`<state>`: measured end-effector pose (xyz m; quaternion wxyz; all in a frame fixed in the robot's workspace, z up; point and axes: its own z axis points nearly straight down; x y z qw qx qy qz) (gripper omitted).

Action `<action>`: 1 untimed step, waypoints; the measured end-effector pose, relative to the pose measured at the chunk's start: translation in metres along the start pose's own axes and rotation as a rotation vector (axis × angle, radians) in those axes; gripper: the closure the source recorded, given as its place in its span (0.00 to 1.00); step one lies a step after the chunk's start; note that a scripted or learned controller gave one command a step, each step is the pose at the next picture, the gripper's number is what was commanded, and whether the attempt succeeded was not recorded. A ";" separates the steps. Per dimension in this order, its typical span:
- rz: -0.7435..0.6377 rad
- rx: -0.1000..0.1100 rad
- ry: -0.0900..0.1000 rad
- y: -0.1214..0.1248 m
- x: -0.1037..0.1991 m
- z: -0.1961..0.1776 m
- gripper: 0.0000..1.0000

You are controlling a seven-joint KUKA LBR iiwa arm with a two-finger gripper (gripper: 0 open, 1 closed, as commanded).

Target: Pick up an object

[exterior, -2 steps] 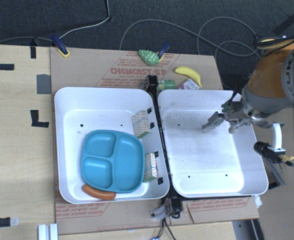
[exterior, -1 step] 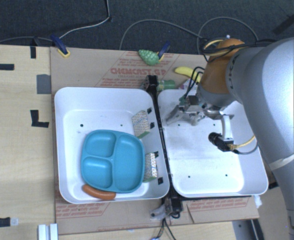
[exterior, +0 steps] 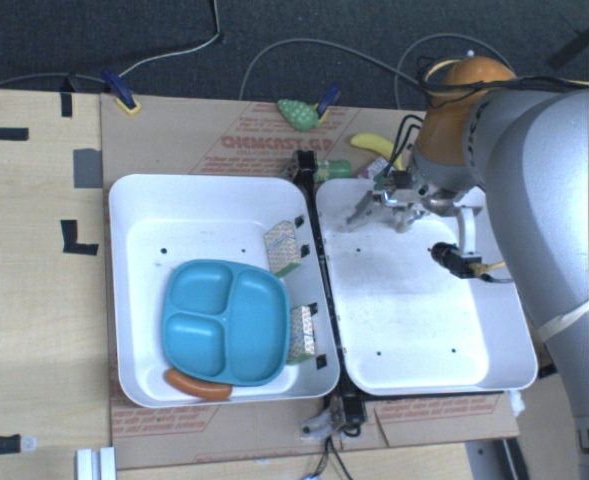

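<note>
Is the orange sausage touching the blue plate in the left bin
Touching. In the camera view, the orange sausage lies against the front edge of the blue plate in the left bin, with no white floor visible between them; the plate's rim overlaps it.

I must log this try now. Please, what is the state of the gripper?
Two-finger gripper: cannot be told. It is over the right white bin, near its far edge.
</note>
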<state>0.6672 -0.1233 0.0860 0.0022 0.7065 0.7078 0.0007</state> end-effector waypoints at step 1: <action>0.001 0.002 0.000 -0.020 0.021 0.000 0.00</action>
